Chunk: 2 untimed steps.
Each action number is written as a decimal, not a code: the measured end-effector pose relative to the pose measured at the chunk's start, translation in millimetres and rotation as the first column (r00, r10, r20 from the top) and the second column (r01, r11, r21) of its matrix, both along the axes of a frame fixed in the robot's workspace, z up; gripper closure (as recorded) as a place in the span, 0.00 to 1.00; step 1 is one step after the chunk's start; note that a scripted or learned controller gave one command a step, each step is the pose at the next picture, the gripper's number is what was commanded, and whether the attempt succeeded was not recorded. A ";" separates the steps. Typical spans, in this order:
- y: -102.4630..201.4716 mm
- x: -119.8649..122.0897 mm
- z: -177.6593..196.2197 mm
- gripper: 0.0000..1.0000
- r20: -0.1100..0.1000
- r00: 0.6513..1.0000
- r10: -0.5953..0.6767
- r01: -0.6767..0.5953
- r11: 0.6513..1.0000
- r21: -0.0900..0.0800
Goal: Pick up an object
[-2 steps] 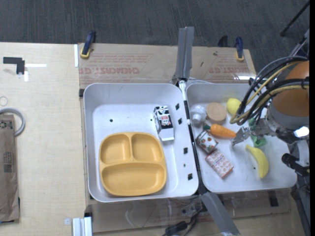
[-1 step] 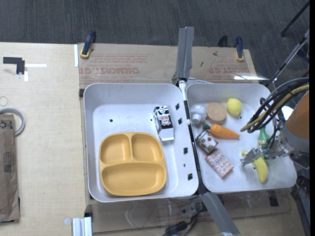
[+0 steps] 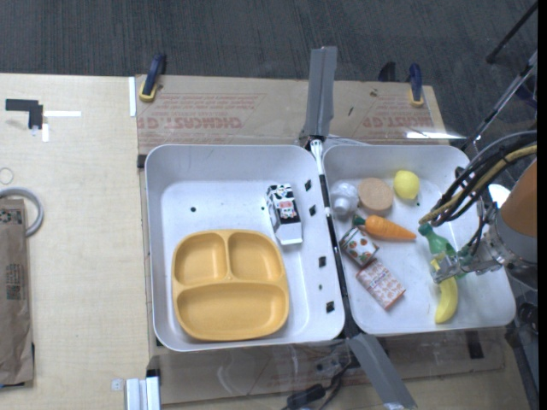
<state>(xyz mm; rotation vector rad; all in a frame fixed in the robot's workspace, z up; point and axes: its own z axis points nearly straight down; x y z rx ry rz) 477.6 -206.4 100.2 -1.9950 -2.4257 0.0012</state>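
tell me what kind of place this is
Probably a robot lab's pick-and-place test bench: two white bins clamped over cardboard, toy food such as a carrot and banana, and a cabled gripper.

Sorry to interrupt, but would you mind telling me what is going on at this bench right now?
The robot arm reaches in from the right, its gripper low over the right bin, by a green object and the banana. Nothing is visibly held. A yellow divided plate and small carton sit in the left bin.

right bin (image 3: 504, 310) crowded, banana (image 3: 445, 301) beside gripper (image 3: 446, 267)
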 end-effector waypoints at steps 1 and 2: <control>17.5 31.2 112.1 1.00 0.000 0.999 0.045 -0.045 0.999 -0.001; 65.9 63.3 123.7 1.00 0.000 0.996 0.086 -0.086 0.996 -0.001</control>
